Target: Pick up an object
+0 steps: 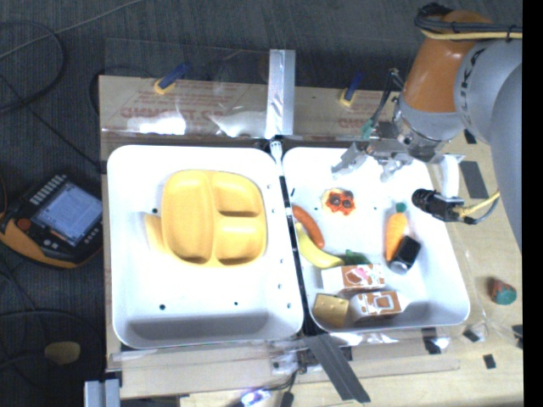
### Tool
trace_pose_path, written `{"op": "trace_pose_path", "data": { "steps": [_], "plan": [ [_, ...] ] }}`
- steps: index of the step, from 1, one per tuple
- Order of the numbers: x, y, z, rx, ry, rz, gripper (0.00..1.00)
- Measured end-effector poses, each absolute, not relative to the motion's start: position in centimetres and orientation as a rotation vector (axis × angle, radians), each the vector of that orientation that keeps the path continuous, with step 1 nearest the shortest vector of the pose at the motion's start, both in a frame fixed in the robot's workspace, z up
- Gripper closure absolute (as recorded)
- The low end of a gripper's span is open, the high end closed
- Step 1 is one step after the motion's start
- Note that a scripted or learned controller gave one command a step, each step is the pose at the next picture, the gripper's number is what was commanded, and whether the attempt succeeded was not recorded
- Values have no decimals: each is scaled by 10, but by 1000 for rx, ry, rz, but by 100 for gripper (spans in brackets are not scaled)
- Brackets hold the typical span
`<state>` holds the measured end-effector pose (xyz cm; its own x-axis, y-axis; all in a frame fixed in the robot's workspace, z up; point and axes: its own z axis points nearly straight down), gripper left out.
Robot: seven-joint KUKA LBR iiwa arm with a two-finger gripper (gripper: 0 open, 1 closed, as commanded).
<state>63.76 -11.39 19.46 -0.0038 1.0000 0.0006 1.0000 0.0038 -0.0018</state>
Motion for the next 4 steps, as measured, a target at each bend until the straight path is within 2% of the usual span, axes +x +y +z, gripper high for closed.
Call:
{"op": "trace_pose_path", "data": {
  "steps": [1, 2, 3, 4],
  "plan": [
    [648, -128, 89, -2207, -2244, -1, 0],
    [668, -67, 184, -2232, -2212, 3, 0],
    [618, -151, 119, -2220, -2223, 6, 0],
    [605, -202, 96, -2291, -2155, -53, 0]
  ]
}}
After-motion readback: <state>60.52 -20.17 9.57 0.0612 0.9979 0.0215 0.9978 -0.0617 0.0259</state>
